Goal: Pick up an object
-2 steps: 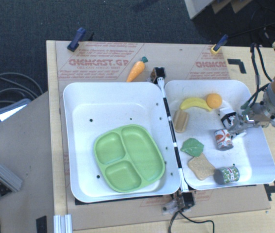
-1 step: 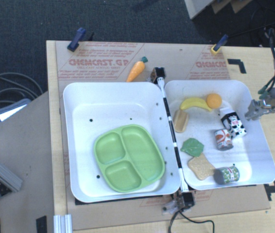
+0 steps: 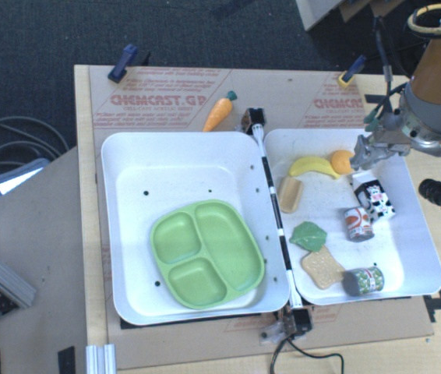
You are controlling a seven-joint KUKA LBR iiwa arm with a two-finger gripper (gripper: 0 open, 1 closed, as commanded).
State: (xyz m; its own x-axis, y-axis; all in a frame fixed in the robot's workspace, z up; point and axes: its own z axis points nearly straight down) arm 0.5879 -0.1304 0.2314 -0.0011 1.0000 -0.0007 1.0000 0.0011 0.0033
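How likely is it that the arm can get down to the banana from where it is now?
Probably yes. The end effector hovers over the right bin, close to the banana. Only the small orange touches the banana's near end, which may crowd a grasp there.

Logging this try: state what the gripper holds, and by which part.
Cannot be told. The gripper sits low over the right bin, right beside the orange and the banana, but no object shows between its tips.

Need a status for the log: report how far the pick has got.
Done: the gripper is over the right bin, beside the orange ball and banana. In hand: nothing visibly held. Left: the whole pick; the banana, can and cracker all lie in the bin.
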